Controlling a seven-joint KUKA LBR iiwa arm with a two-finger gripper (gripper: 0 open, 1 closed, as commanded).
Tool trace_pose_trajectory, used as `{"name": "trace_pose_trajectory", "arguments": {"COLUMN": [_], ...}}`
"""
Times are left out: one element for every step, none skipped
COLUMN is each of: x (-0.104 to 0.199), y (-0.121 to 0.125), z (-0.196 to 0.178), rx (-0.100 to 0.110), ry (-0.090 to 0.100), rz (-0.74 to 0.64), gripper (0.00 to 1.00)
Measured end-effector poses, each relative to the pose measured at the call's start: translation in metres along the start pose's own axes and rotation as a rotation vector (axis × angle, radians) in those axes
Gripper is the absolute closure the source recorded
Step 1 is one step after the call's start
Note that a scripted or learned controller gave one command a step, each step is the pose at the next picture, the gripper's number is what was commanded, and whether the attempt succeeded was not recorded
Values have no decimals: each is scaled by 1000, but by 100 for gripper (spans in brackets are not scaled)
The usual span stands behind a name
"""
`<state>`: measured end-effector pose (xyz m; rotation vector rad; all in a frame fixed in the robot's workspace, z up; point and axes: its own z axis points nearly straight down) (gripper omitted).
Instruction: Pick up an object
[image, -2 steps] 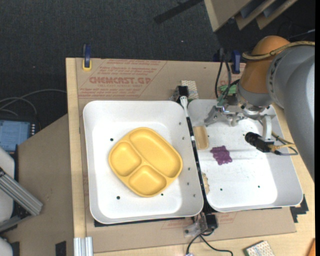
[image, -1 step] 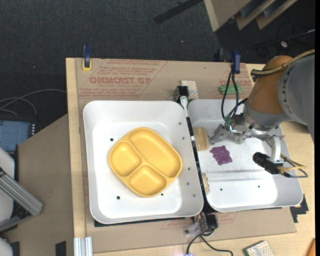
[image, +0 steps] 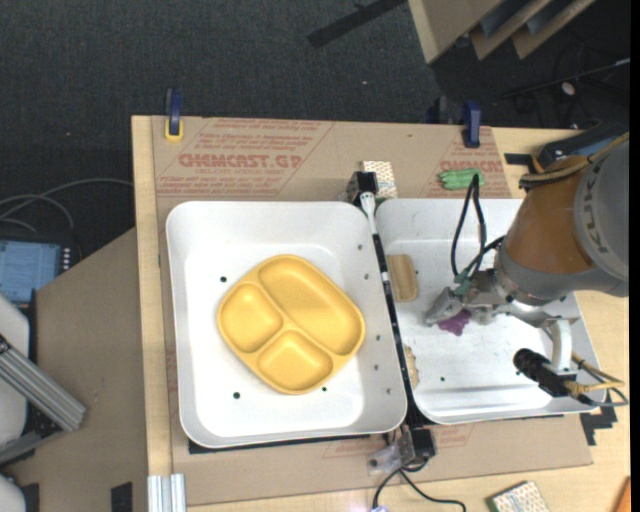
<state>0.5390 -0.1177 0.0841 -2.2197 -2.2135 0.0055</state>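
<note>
Left bin: yellow divided tray. Right bin: tan block by the divider, purple object under claw. Arm low from right; claw state unclear.

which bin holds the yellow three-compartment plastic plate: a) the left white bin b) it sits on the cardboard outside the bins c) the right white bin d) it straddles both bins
a: the yellow three-compartment plastic plate lies flat in the middle of the left white bin, well inside its rim, while the gripper works over the right white bin near a small purple object.
</note>
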Motion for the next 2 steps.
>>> {"name": "trace_pose_trajectory", "arguments": {"x": [0, 71], "y": [4, 19], "z": [-11, -107], "rx": [-11, -20], "ry": [-3, -1], "rz": [-1, -12], "gripper": [100, 100]}}
